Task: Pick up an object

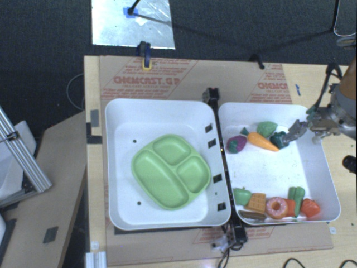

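A green tray [170, 172] lies in the left bin [120, 127]. In the right bin [321, 175], a purple toy [237, 143], carrot [262, 141] and green toy [266, 128] cluster at the top; a donut [276, 206] lies in the bottom pile. The gripper [281, 140] touches the carrot's right end; whether its jaws are apart, I cannot tell.

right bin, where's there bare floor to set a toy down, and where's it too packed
In the right bin, the bare middle lies between the carrot and purple toy above and the donut row along the near wall. The far right corner, by the gripper, is crowded.
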`<move>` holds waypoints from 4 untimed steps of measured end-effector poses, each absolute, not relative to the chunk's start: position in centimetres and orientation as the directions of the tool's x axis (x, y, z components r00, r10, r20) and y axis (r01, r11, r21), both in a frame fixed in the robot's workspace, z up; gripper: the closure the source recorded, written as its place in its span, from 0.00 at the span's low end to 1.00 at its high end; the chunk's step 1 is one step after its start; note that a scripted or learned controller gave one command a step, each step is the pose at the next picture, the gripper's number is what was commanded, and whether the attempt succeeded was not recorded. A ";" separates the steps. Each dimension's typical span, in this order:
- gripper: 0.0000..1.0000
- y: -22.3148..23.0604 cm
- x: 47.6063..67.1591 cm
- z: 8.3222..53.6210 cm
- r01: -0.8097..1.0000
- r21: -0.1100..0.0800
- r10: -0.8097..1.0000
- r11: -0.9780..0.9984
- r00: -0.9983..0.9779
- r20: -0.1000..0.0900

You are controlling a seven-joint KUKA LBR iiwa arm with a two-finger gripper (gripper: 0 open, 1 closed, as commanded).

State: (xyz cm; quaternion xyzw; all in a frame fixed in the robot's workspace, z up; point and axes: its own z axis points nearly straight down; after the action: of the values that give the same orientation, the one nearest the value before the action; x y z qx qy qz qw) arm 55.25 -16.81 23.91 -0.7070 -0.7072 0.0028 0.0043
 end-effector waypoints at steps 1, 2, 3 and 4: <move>0.00 -16.8 55.5 24.5 1.000 0.001 1.000 0.003 -0.003 0.000; 0.00 -16.9 55.4 18.3 1.000 -0.002 1.000 0.001 -0.001 0.001; 0.00 -17.5 54.6 12.9 1.000 -0.002 1.000 0.001 -0.001 0.001; 0.00 -17.4 54.7 8.3 1.000 -0.001 1.000 0.001 -0.001 0.001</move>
State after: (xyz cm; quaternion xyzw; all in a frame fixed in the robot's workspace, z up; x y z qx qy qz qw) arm 54.66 -17.44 8.27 -0.7067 -0.7075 -0.0001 0.0007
